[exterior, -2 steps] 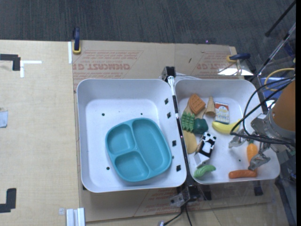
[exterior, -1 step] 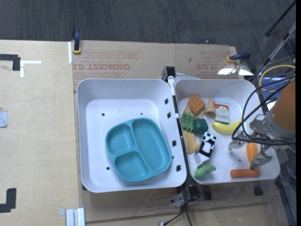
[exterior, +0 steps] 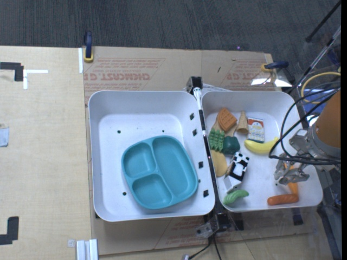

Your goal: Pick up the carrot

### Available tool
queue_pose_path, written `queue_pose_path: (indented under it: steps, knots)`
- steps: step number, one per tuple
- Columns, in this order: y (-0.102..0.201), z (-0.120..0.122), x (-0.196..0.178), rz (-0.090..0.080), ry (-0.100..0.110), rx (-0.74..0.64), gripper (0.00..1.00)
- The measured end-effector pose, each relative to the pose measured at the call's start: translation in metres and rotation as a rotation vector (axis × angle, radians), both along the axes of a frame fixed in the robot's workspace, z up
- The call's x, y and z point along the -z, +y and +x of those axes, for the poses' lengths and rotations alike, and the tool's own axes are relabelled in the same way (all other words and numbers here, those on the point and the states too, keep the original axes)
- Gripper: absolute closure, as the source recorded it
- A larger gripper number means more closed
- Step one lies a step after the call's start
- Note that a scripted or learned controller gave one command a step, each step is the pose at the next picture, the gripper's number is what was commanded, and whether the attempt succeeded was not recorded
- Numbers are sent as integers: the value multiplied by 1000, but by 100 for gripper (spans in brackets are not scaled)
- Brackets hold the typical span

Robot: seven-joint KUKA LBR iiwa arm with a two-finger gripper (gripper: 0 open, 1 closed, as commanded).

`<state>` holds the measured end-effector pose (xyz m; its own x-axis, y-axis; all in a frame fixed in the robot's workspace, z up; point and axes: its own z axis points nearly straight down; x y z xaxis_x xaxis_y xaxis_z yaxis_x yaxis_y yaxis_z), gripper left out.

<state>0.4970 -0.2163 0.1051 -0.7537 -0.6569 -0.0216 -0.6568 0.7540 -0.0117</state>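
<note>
The camera view shows the jaws just above the carrot, probably placed for grasping it, though their state I cannot tell.

Your bench is pale wood-coloured board. Directly on it sit two shallow white bins side by side, the left bin and the right bin, resting on a sheet of printed cardboard. You'll see what may be two clamps along the cardboard's far edge.
</note>
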Motion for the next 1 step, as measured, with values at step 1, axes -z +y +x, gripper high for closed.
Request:
queue_pose_path:
  steps: [1]
  knots:
    - [0,0,0,0,0,1,0]
